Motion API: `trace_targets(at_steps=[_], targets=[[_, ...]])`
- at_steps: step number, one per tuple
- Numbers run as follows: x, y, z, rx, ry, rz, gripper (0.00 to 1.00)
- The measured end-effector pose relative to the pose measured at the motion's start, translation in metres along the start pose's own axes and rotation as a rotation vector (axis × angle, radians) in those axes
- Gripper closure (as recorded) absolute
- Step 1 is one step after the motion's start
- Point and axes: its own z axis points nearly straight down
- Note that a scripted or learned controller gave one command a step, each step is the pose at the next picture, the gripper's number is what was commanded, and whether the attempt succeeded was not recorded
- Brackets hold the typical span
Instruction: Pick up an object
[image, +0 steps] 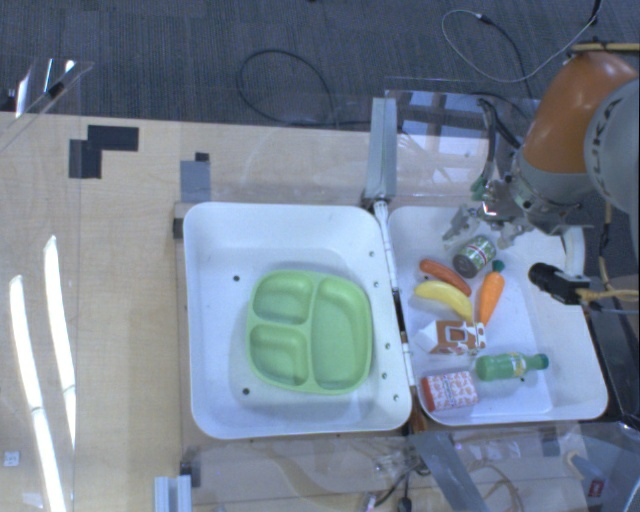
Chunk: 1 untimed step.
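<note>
In the right bin (570, 395), a small red carton (449, 391) and green bottle (508, 366) lie nearest, at six o'clock; a banana (443, 297) and carrot (489, 296) sit mid-bin. At twelve o'clock, the gripper (484, 226) hovers over a tin can (473, 256), fingers spread, holding nothing.

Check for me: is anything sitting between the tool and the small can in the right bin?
Nothing visible is. The tool hangs directly over the can at the far end of the right bin. The nearest neighbours, the sausage and the carrot, lie beside the can on its near side, not above it.
</note>
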Motion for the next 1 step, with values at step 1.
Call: trace_targets(at_steps=[1], targets=[[0.0123, -0.0002, 0.0654, -0.027, -0.006, 0.002, 0.0]])
